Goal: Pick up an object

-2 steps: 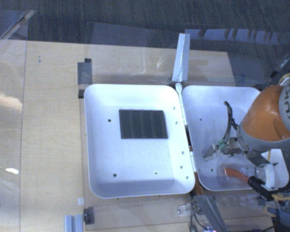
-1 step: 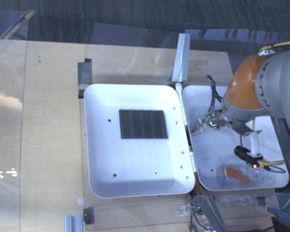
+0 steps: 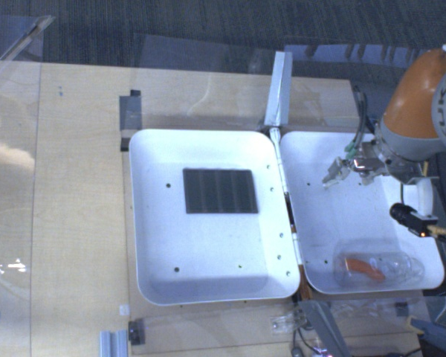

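Over the right bin (image 3: 312, 199), upper part, gripper (image 3: 340, 171) hangs with fingers apart, nothing between them. Target — clear packet with orange contents (image 3: 372, 268) — lies by the bin's near edge, well apart, toward the camera; long axis runs left-right. Left bin (image 3: 156, 222) holds a dark ribbed pad (image 3: 220, 191).

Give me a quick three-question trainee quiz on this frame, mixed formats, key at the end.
1. True or false: the dark ribbed mat lies in the left bin.
2. Multiple choice: where in the right bin is the clear plastic item with an orange part?
A. far corner by the divider
B. near end, toward the camera
C. centre, under the gripper
3. Fill in: the gripper hangs over the ____ bin.

Key: 1 true; 2 B; 3 right.
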You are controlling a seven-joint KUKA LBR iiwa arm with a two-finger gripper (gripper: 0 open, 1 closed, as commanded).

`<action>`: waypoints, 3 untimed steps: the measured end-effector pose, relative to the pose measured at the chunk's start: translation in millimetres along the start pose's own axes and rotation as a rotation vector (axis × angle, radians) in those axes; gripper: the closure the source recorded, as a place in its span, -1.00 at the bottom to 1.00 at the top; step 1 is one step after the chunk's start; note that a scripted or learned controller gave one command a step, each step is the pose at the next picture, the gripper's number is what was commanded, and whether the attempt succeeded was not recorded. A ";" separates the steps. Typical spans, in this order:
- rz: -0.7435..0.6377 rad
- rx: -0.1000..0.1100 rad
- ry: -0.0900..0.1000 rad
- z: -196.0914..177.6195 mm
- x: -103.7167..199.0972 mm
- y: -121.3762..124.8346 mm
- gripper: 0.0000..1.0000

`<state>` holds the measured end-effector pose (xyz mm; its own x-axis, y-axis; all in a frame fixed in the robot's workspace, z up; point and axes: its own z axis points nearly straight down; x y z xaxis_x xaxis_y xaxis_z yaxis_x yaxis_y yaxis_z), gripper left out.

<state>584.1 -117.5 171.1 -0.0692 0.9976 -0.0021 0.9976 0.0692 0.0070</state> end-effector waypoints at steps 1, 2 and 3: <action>0.296 0.005 0.000 42.9 -33.5 -2.5 -1.00; 0.080 -0.001 -0.002 -40.3 -72.2 26.1 -1.00; 0.206 -0.001 -0.002 -83.0 -71.5 56.9 -1.00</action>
